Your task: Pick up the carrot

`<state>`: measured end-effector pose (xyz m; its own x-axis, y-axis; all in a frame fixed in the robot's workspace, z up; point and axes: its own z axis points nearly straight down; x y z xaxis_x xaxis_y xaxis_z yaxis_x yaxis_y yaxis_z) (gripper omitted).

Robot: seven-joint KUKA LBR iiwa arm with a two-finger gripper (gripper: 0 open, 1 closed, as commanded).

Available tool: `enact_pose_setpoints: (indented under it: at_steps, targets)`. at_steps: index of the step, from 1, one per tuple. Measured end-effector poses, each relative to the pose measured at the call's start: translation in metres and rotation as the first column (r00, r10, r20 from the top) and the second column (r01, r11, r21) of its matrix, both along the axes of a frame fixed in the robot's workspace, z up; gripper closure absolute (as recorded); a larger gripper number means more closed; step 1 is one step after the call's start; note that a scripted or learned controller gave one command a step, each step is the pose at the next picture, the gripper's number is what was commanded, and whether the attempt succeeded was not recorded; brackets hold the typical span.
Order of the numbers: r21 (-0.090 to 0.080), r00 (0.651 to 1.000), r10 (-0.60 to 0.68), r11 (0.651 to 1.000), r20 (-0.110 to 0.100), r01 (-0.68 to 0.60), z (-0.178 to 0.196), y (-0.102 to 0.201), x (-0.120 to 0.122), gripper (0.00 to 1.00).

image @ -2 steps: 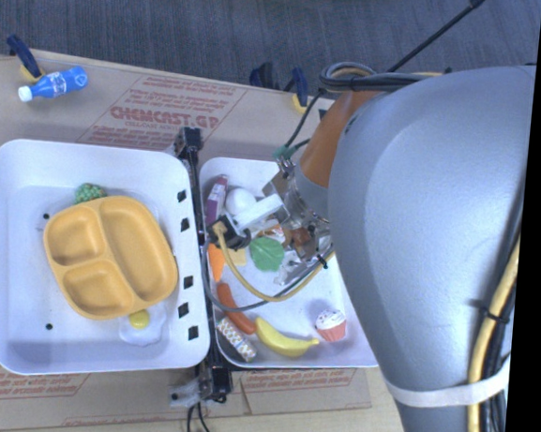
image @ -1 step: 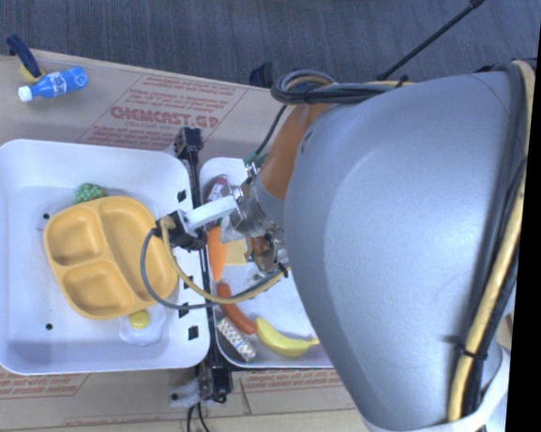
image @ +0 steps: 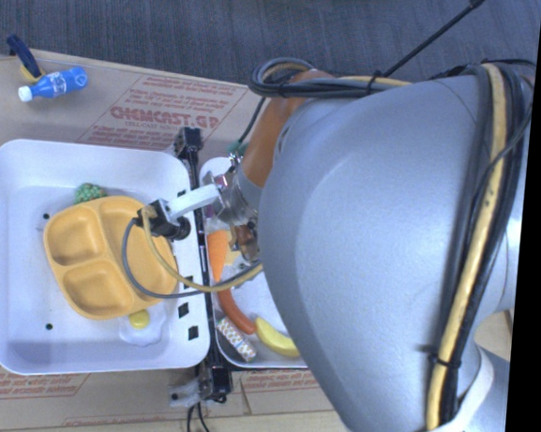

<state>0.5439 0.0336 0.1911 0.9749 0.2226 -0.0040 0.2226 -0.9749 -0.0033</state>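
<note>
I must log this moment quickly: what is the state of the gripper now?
Gripper: cannot be told; it is low over the carrot in the right bin.

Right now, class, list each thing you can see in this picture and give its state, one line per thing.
Carrot: lying in the right bin, by the divider, partly hidden by the arm.
Tray: yellow, upright in the left bin, compartments bare.
Broccoli: at the tray's far edge.
Banana: lying in the right bin.
Egg: flat, by the tray's near edge.
Bottle: on its side, outside the bins.
Arm: reaching over the right bin.
</note>
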Motion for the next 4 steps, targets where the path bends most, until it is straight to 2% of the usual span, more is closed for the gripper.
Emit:
enact_pose_setpoints:
  at_steps: [1, 2, 3, 4]
  targets:
    - [0.001, 1.0, -0.019, 1.0, -0.003, 0.019, 0.0, -0.06, -0.04, 0.0]
    - [0.004, 0.876, 0.483, 0.876, 0.0, -0.483, 0.0, -0.064, -0.068, 0.0]
    - [0.0, 0.954, 0.3, 0.954, 0.002, -0.3, 0.0, -0.036, -0.068, 0.0]
    - [0.002, 0.949, 0.317, 0.949, 0.0, -0.317, 0.0, -0.006, -0.037, 0.0]
